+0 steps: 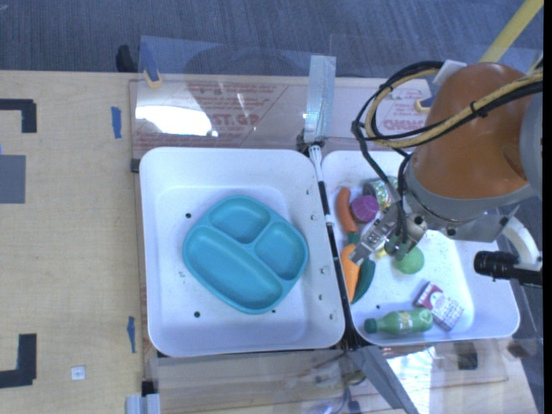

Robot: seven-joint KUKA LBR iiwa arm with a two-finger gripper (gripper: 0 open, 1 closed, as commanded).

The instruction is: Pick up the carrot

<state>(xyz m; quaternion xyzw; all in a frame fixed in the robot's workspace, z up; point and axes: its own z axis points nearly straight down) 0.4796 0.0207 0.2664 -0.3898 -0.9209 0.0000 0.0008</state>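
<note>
In the right bin (pixel 496 313), the tool (pixel 379 240) — grip state unclear — hovers beside the carrot (pixel 351 270) at the left wall; best approach — centered, straight down.

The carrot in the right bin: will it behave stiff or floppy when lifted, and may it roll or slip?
The carrot looks like a smooth, tapered toy, so probably stiff and light. Its rounded shape may let it roll or slip. It lies against the bin wall, crowded by a dark green item, so it may shift when nudged.
</note>
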